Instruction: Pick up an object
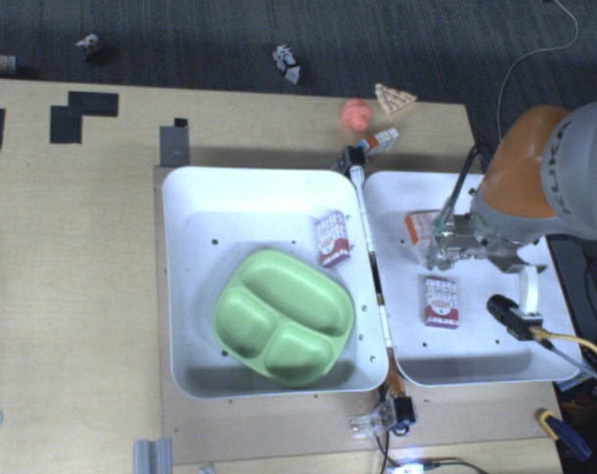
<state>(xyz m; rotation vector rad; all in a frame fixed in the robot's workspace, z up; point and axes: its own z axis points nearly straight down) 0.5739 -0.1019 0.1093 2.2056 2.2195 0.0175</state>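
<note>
— Camera view: pincer (438,257) low in the right bin (476,363); how wide it stands, I cannot tell.
— Small red-and-white packet (440,301) lies just below it. Closing off-centre could nudge it away.

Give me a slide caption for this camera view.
Arm's tool low in right bin, above a carton; green tray in left bin.
</note>
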